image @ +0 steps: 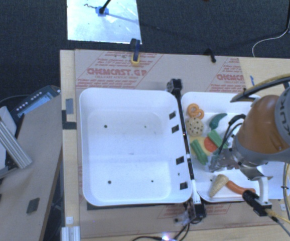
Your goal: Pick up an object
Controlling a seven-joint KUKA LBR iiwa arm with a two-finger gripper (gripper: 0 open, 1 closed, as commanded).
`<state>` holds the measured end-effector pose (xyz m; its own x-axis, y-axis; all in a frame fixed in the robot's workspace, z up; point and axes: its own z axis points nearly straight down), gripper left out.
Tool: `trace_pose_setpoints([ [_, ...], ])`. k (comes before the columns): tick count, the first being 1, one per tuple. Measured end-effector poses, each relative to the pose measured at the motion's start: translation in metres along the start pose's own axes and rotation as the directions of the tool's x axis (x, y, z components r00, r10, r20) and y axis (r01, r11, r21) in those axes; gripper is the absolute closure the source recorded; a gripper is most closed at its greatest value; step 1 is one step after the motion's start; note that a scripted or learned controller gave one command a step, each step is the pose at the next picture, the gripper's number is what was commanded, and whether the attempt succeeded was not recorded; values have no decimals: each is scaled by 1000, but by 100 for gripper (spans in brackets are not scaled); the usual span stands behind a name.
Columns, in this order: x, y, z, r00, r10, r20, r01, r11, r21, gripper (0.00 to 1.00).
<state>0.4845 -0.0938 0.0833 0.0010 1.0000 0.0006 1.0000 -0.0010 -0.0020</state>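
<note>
The right bin [245,97] holds several small toy foods. An orange pretzel [195,110] and a dotted yellow piece [195,127] lie near its back left. A dark green piece [218,119], a light green block [214,136], a red piece [210,145] and a yellow-green corn cob [199,150] lie mid-left. A cream cone [218,185] and an orange carrot [236,188] rest near the front wall. My gripper [218,162] hangs low over the bin, between the corn cob and the cream cone, just right of the red piece. The wrist hides what lies beneath it.
The left bin [92,134] stands beside the right one, with a black-clipped divider [182,134] between them. The grey and orange arm [270,127] covers the right half of the right bin. A yellow clamp [135,59] sits behind the bins.
</note>
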Motion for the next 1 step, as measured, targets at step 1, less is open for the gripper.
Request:
trace_pose_setpoints([
  [1,7,78,-75,1000,-8,3,8,1000,-15,100],
])
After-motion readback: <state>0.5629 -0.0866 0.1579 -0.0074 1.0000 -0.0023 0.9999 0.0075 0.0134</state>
